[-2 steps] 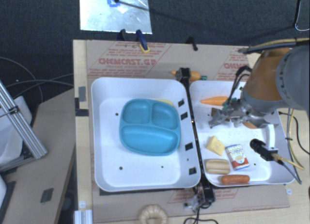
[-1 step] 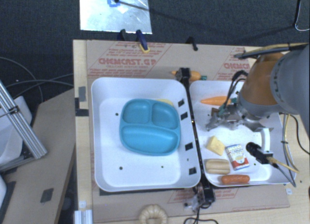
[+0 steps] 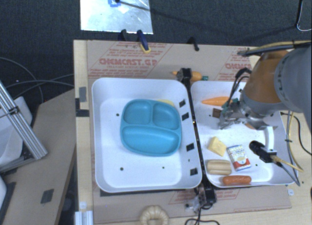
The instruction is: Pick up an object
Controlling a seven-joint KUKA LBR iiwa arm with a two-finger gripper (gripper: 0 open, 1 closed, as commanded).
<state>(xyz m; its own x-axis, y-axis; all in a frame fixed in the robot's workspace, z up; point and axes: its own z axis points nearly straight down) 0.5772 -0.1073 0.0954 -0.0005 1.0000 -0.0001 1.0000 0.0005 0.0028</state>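
Camera view: claw (image 3: 227,120) is parked low in the right bin (image 3: 279,178), grip state can't be told. Carrot (image 3: 215,101) sits just beside it, easily nudged away and missed.

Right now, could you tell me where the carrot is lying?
The carrot lies in the right bin, near its far edge, just left of the gripper and beyond the cheese wedge.

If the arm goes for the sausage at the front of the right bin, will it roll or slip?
The sausage looks round and smooth, so it may roll sideways when nudged. It lies close to the bin's front wall, which could stop it but probably crowds a grasp.
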